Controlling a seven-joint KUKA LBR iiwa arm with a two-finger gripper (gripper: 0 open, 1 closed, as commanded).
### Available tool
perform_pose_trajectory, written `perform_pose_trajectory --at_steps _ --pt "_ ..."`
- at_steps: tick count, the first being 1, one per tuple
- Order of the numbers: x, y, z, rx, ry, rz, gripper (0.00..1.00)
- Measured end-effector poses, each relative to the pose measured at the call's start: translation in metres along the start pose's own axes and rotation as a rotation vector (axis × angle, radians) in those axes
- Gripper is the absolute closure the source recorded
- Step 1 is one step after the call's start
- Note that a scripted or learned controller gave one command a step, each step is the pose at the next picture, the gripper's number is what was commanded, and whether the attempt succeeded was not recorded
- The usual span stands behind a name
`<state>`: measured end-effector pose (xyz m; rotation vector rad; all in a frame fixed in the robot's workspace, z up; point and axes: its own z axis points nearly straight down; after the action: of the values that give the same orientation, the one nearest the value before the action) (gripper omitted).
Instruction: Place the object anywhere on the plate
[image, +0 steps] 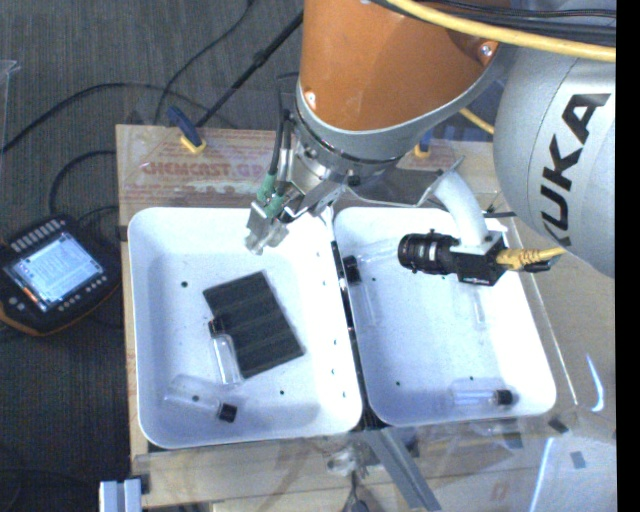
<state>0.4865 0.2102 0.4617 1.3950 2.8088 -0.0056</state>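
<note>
1. Whether the gripper (264, 232) was spread or closed could not be told; you saw no object plainly gripped in it.
2. Just below it lay one black ridged plate (253, 322) in the left bin (150, 300).
3. One clear capped vial (225, 352) touched the plate's near-left edge; a second vial (200, 394) lay further below, apart.
4. Right of the gripper, the right bin (530, 340) held at least two more vials, one in the far corner (480, 397).
5. I judge you were at the picking step: next, descend squarely over one vial.
</note>
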Motion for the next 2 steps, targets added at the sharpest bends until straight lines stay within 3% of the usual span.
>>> perform_pose_trajectory --at_steps 2 --pt "-0.0003 0.0017 -0.0185 0.000 -0.002 0.001 1.00"
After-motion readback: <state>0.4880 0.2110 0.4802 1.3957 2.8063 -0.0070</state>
